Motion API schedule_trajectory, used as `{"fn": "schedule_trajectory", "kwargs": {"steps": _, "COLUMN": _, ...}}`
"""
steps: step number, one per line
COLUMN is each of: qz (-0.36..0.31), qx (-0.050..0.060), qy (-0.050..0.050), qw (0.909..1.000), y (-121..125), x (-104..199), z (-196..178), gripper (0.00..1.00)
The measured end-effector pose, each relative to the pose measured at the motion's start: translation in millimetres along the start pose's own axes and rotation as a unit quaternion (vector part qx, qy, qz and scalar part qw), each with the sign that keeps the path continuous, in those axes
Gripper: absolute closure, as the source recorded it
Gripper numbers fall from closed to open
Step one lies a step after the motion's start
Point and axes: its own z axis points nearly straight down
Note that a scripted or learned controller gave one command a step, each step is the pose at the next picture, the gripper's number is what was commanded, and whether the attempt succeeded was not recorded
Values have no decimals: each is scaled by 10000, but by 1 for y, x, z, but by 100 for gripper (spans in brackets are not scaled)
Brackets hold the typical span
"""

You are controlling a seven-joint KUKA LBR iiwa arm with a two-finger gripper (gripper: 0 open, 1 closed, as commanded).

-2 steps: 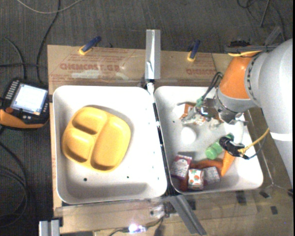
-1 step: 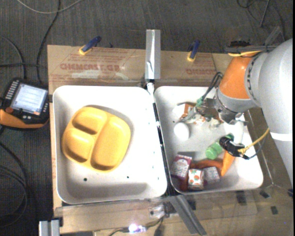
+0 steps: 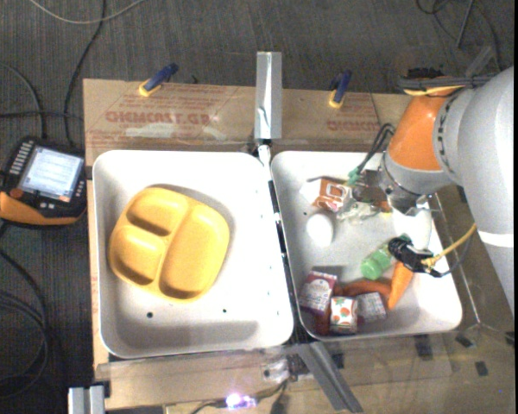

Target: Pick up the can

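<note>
Orange carrot [image 3: 400, 285] as the marker. Small round can [image 3: 344, 314], shiny with a red paper label, low and left of the carrot, with a boxy pack [image 3: 372, 305] wedged between. End effector [image 3: 365, 200] well behind the carrot, near a smooth white egg [image 3: 319, 228] — apart or together, cannot tell. Could slip off the slick round side, or grab the soft pack by mistake — too crowded down there.

Small can [image 3: 343, 314], red-and-white label, upright, right bin's near edge
</note>
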Motion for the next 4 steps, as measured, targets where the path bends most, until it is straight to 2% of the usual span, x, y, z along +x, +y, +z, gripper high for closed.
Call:
{"fn": "schedule_trajectory", "kwargs": {"steps": 1, "qz": 0, "qx": 2, "qy": -1, "qw": 10000, "y": 0, "x": 0, "z": 0, "gripper": 0}}
{"fn": "schedule_trajectory", "kwargs": {"steps": 2, "qz": 1372, "qx": 73, "qy": -13, "qw": 9905, "y": 27, "x": -45, "z": -82, "gripper": 0}}
{"fn": "schedule_trajectory", "kwargs": {"steps": 3, "qz": 1943, "qx": 48, "qy": 4, "qw": 9809, "y": -31, "x": 45, "z": 8, "gripper": 0}}
{"fn": "schedule_trajectory", "kwargs": {"steps": 4, "qz": 472, "qx": 78, "qy": 12, "qw": 9989, "y": -75, "x": 104, "z": -85, "gripper": 0}}
